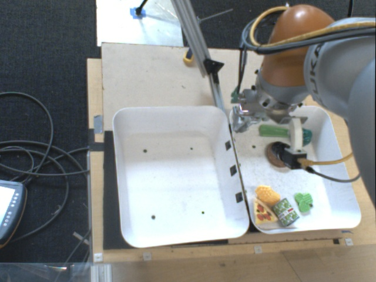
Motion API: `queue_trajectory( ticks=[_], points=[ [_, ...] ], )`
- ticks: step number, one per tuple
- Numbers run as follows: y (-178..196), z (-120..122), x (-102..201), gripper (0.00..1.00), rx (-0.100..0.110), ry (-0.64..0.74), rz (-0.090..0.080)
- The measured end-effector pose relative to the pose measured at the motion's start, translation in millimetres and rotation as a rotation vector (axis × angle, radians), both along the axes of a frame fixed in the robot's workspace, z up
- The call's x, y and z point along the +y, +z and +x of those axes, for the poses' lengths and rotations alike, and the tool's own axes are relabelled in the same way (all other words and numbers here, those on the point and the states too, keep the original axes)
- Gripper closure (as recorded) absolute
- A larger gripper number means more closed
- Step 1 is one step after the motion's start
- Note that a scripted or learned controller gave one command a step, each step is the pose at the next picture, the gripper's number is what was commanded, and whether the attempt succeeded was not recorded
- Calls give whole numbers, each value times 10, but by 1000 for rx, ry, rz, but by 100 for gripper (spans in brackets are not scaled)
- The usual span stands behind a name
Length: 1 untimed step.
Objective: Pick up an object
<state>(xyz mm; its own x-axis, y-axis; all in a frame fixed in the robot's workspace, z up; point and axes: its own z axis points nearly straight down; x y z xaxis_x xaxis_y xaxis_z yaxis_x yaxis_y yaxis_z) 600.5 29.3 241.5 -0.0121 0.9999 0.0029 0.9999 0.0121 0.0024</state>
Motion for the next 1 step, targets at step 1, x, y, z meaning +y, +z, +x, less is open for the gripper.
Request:
queue_trajectory(
  ticks=[1],
  points=[
    [-68, -26, 629, 100, 1, 0, 0]
  ],
)
